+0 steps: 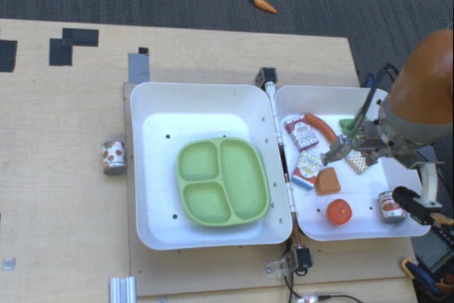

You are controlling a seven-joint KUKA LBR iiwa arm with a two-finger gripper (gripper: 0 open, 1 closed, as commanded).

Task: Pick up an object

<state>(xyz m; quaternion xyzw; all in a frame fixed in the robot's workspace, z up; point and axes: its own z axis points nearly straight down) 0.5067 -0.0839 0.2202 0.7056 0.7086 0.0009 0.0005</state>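
A small can (113, 157) lay on the bench left of the left bin (149, 174) holding a green divided plate (223, 182), while the gripper (339, 151) hovered in the right bin (369, 223) above toy foods, its state impossible to tell.

Two white bins (213, 99); one green divided plate (223, 181); two small cans (113, 156); perhaps seven toy foods (339, 211).
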